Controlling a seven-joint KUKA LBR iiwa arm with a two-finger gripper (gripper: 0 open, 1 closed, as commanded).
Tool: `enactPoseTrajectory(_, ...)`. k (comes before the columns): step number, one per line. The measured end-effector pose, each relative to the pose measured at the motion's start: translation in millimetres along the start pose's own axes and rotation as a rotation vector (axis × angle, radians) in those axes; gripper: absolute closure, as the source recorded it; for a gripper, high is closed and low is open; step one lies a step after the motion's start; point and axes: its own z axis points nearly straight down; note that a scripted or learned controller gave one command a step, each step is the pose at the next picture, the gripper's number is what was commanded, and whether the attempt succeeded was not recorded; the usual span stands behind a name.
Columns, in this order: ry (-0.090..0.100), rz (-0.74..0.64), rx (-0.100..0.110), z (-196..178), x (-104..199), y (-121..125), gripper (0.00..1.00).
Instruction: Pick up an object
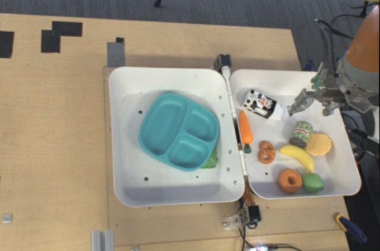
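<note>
The right bin (350, 181) holds several toys: a black-and-white patterned block (259, 104), an orange carrot (245, 128), a pretzel (266, 152), a yellow banana (297, 155), a green-labelled can (302, 133), a yellow-orange round piece (319, 144), a brown doughnut (290, 180) and a green ball (313, 183). My gripper (313, 104) hangs above the bin's upper right part, just above the can, with its fingers spread and nothing between them.
The left bin (127, 184) holds a teal divided plate (179, 130) with a green piece (209, 162) peeking out under its lower right corner. A ridge (233, 119) separates the two bins. Cables hang at the right bench edge.
</note>
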Motion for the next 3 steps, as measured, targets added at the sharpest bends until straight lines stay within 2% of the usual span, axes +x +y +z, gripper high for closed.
enactPoseTrajectory(1, 0.0, 0.005, 0.002, 94, -34, -7, 0.0)
enactPoseTrajectory(2, -0.002, -0.29, -0.003, 153, -50, 1, 0.0)
enactPoseTrajectory(3, -0.004, -0.29, -0.01, 141, -50, 4, 1.0)
